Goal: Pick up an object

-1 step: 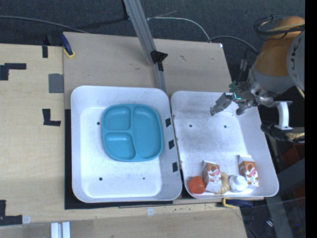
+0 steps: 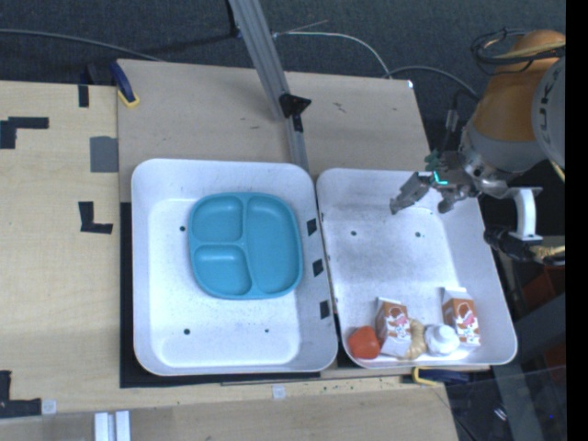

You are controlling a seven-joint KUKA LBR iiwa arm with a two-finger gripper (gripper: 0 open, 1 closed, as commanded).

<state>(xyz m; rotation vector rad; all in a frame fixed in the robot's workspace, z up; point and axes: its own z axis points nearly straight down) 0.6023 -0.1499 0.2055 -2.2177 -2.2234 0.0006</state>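
My gripper hangs over the far right part of the right bin, its two dark fingers spread apart with nothing between them. Along the near edge of that bin lie a red ball, a small carton with a red and white print, a tan piece, a white round thing and a second carton. All of these sit well below the gripper in the view, apart from it.
The left bin holds a blue divided plate. A grey metal pole slants up from between the bins at the back. Cables run across the dark floor behind the bench.
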